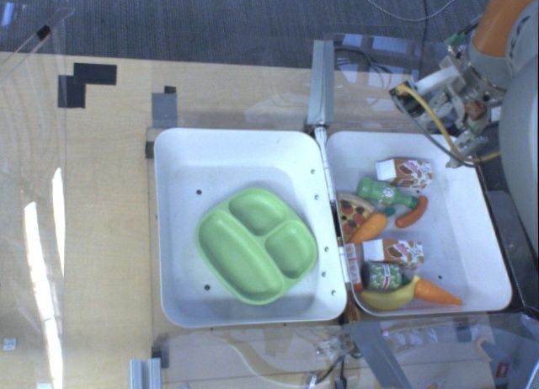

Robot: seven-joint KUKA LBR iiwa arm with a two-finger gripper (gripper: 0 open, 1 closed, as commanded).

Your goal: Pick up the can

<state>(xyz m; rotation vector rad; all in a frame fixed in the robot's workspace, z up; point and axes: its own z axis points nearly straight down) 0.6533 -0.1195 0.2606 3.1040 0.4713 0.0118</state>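
Green-labelled can (384, 276), well apart from gripper (459, 139), lower and further left in view, not touching it. Cannot tell gripper's state, wide or narrow.

Green-labelled can (385, 275) sits front-left in right bin (473, 226).

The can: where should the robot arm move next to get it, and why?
Probably swing the gripper over the right bin to hang above the can. The gripper is at the bin's far corner, while the can lies near the front edge, between a banana and a carton.
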